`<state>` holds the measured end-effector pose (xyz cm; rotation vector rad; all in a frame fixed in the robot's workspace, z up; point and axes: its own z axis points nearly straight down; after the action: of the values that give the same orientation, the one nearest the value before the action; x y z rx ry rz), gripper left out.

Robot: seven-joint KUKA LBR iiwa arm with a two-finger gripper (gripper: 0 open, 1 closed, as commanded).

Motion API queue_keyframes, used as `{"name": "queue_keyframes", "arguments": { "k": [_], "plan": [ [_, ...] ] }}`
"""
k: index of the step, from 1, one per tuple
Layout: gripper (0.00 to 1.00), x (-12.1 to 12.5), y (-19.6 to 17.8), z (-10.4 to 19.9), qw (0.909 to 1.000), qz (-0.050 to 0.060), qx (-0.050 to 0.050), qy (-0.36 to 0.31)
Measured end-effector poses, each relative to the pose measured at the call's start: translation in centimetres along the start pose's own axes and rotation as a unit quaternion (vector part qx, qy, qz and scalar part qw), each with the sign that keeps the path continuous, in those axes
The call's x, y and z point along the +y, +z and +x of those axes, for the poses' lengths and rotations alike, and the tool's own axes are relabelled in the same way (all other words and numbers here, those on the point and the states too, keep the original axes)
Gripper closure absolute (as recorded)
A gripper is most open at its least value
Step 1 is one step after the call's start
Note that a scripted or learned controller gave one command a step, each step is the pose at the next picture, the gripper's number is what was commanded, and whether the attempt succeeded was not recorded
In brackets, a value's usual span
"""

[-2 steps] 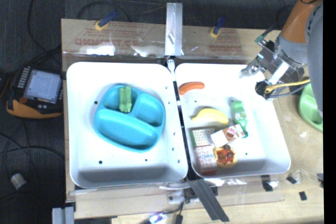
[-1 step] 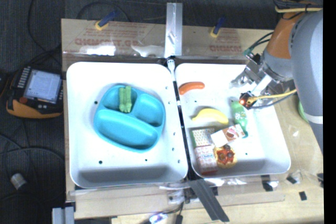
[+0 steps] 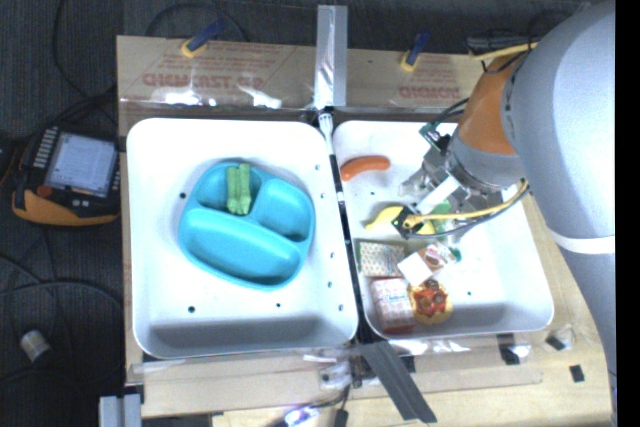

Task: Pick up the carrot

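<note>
Your carrot (image 3: 364, 166) is a small, smooth orange piece shaped like a short sausage, with rounded ends and a slight curve. It lies flat on the white floor of the right bin (image 3: 500, 305), close to the far left corner, just beside the wall that divides the two bins. Its long axis runs roughly left to right, with the right end tipped a little upward. Nothing touches it or rests on it.
</note>
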<state>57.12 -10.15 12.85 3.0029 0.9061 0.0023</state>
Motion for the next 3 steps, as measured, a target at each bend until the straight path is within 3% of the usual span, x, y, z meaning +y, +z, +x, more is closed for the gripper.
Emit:
{"name": "queue_keyframes", "arguments": {
  "k": [1, 2, 3],
  "plan": [
    [0.0, 2.4, 0.0, -1.3, 0.9969, 0.004, -0.003, 0.079],
    [0.0, 2.5, 1.7, 3.9, 0.9854, 0.003, -0.004, 0.17],
    [0.0, 0.7, -6.7, 4.5, 0.982, 0.002, -0.003, 0.189]
  ]
}}
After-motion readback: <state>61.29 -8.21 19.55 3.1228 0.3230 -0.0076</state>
